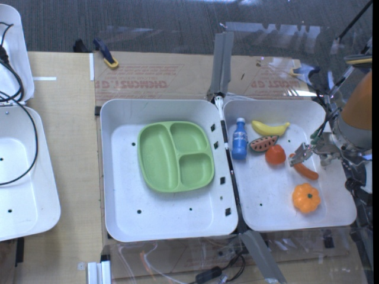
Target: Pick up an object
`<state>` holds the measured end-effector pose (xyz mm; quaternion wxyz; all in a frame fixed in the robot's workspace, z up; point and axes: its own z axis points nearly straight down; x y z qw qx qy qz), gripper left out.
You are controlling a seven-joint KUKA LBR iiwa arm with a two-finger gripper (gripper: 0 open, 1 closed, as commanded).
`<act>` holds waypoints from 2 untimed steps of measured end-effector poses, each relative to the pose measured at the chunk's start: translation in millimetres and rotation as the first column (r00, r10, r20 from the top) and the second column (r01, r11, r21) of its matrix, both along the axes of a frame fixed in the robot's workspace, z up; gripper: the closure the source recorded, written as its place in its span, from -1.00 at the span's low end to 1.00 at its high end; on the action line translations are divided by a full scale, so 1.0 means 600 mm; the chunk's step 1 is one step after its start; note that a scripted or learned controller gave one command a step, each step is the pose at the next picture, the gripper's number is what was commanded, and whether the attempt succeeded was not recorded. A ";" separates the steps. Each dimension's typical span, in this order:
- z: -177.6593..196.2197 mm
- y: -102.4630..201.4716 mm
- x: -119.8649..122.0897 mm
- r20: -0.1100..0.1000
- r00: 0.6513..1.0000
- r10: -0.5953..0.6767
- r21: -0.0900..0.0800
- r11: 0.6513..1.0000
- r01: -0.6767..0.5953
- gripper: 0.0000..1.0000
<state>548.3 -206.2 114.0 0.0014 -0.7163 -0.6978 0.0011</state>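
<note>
I see 2 bins; the left bin [118,218] bears a green plate [176,156], the right bin [266,212] has the food toys. I keep the claw [301,157] low above the carrot [305,170], just beside the tomato [275,155], because this one lies nearest. How far it is open, I cannot tell. The pumpkin [306,198] lies apart.

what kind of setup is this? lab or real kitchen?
Likely a robot lab bench, not a kitchen: two white bins side by side, toy food such as a banana and pumpkin, and loose cables at the left.
</note>
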 end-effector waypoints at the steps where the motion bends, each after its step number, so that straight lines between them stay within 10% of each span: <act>1: 0.016 -0.001 0.001 0.001 1.000 -0.002 -0.001 1.000 0.002 1.00; 2: 0.016 -0.001 0.001 0.001 1.000 -0.002 -0.001 1.000 0.002 -1.00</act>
